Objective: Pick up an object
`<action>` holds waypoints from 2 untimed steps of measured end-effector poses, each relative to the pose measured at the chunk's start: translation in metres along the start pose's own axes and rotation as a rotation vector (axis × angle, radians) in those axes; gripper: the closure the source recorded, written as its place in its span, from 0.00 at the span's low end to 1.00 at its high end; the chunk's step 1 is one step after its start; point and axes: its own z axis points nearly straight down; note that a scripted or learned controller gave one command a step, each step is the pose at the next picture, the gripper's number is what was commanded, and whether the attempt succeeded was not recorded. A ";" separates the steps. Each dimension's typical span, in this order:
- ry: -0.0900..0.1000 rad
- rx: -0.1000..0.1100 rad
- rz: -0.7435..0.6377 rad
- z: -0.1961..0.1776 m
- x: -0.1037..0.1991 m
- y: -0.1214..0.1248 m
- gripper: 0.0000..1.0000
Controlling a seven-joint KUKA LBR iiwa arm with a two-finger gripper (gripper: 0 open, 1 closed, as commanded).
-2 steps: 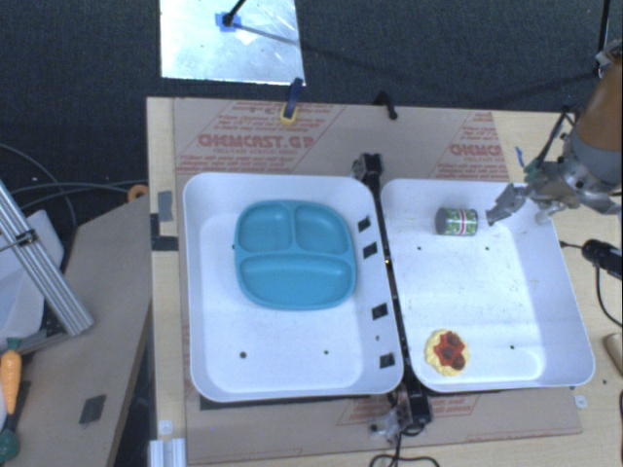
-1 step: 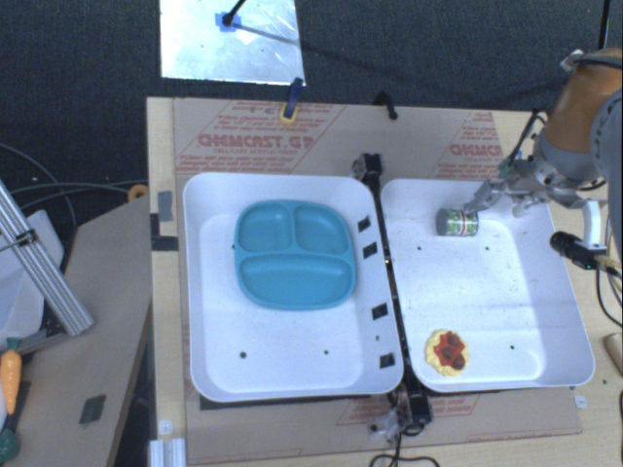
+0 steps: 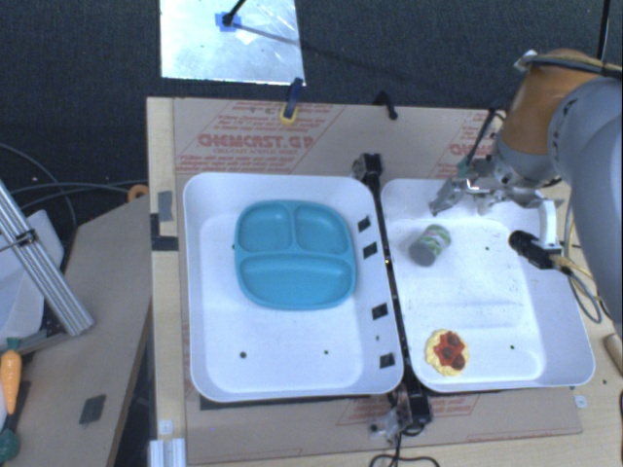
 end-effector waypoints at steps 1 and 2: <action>0.009 0.035 0.007 0.017 0.019 -0.085 0.00; 0.006 0.025 0.006 0.005 0.018 -0.080 1.00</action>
